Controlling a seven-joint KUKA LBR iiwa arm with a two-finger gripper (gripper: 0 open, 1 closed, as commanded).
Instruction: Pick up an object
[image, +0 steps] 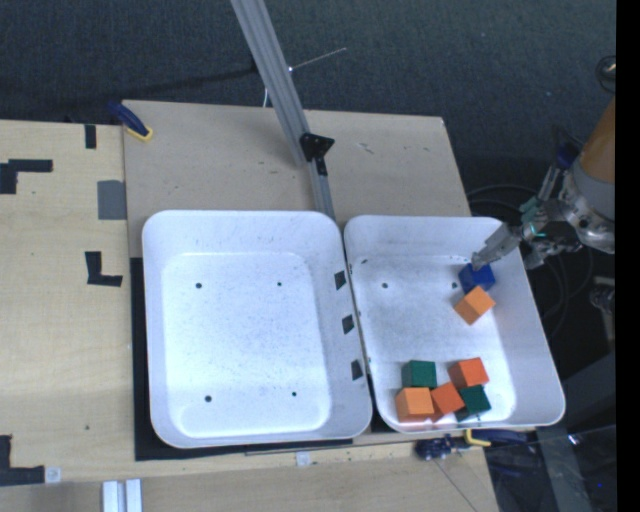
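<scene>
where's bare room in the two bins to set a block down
The left bin has a bare floor from wall to wall. In the right bin, the upper-left floor is free, beside the shared wall. It is crowded at the blue block and orange block, and at the near-edge cluster.

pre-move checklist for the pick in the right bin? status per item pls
1. Claw positioned over a target: ok, it sits at the blue block.
2. Block seen between the fingers: cannot tell.
3. Neighbour spacing: not ok, an orange block touches the blue one.
4. Distance from the bottom cluster: ok, well apart.
5. Right bin wall margin: ok, blue block sits inside the rim.
</scene>
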